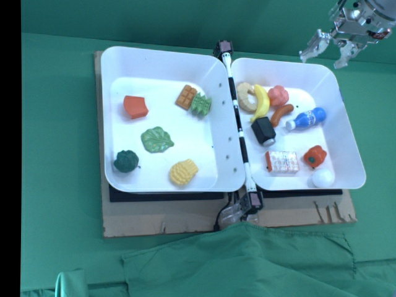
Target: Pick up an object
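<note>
My gripper (326, 53) hangs at the top right, above the far edge of the right bin (346, 129), its two fingers spread open with nothing between them. Below it the right bin holds a doughnut (245, 95), a banana (260, 101), a pink fruit (278, 94), a sausage (281, 114), a blue bottle (305, 119), a black can (263, 130), a red-and-white packet (283, 161), a red pepper (314, 157) and a white ball (322, 178).
The left bin (124, 57) holds a red block (135, 107), an orange waffle (185, 96), a green ridged piece (201, 104), a lettuce leaf (156, 139), broccoli (126, 161) and yellow corn (184, 172). A black-and-white bar (236, 116) runs between the bins. Green cloth (247, 258) lies in front.
</note>
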Robot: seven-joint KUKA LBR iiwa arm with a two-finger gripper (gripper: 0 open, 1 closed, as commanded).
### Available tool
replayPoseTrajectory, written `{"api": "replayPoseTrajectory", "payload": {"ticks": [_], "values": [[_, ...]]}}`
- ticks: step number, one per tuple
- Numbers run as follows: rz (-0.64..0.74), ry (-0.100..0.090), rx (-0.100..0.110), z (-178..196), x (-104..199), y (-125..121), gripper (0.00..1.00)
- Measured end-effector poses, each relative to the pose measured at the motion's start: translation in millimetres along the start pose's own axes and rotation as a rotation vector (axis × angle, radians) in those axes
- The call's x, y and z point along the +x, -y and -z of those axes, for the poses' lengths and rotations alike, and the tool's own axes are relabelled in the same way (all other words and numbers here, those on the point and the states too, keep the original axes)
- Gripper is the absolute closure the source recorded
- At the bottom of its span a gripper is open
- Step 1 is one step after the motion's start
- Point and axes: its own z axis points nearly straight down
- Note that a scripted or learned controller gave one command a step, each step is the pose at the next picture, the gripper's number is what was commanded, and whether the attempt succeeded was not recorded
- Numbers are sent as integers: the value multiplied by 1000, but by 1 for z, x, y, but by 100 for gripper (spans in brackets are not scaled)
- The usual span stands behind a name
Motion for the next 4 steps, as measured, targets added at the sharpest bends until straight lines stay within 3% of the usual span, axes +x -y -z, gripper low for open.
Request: {"api": "replayPoseTrajectory", "payload": {"ticks": [1, 2, 3, 4], "values": [[2, 4, -10, 59, -25, -37, 0], [3, 1, -3, 74, 13, -27, 0], [-3, 6, -9, 116, -27, -50, 0], [0, 2, -3, 114, -24, -50, 0]]}}
